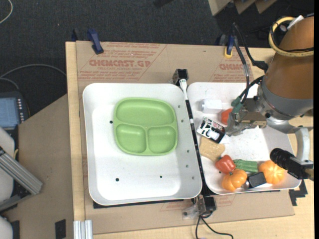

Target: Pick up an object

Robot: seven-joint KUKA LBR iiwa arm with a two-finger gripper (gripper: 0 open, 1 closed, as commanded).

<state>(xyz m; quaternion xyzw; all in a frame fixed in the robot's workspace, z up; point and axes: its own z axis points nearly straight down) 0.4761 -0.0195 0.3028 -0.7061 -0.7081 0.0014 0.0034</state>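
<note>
Arm: we see the grey arm with its orange band reaching in from the right, its wrist low over the right bin [199, 91].
Gripper: the gripper [230, 129] sits above the middle of the right bin, close to a small black-and-white object [210, 129]; we cannot tell how its claw stands, since the wrist body covers it.
Red item: something red [226, 115] shows just at the gripper's left edge; it may be touching the gripper, but we cannot say for sure.
Right bin, upper part: a white object [211, 104] lies near the dividing edge.
Right bin, lower part: a tan slab [212, 150], a red pepper [225, 164], a green vegetable [247, 165], and two orange pumpkins [234, 180] [273, 173] are clustered together, with a dark block [256, 180] between the pumpkins.
Left bin: in the left bin [97, 148] we see a green divided plate [146, 126] lying flat, towards its upper half.
Bench: both bins rest on a brown board [124, 59] with red lettering.
</note>
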